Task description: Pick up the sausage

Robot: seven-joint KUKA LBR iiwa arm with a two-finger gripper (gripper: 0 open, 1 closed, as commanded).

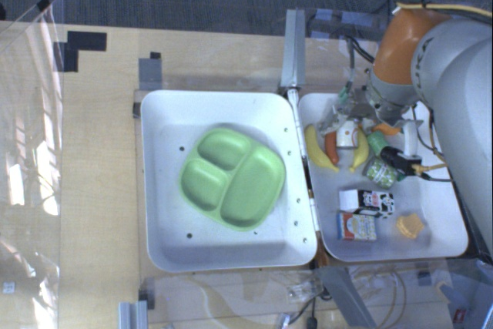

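Two shallow white bins sit side by side on the pale wooden bench. The left white bin (158,243) holds a light green plastic divided plate (233,177) with three compartments, lying roughly at its centre.

The right white bin (447,235) holds the clutter. The two-finger gripper (348,118) is low over the far left part of this bin, below the arm's orange band (402,42) and grey wrist. Whether it is spread or closed cannot be told; the tips are lost among the objects under them.

The small reddish-orange sausage (330,146) lies just below the gripper in this view, near or touching it; contact cannot be confirmed. It lies between two yellow bananas: the left yellow banana (316,149) along the bin's left wall, and the right yellow banana (360,151) on its other side.

To the right of these lie a green rounded item (377,142) and a dark green patterned can (381,172). Nearer the front: a black-and-white small carton (367,201), a red-and-white small carton (357,226), and an orange-yellow lumpy piece (411,225).
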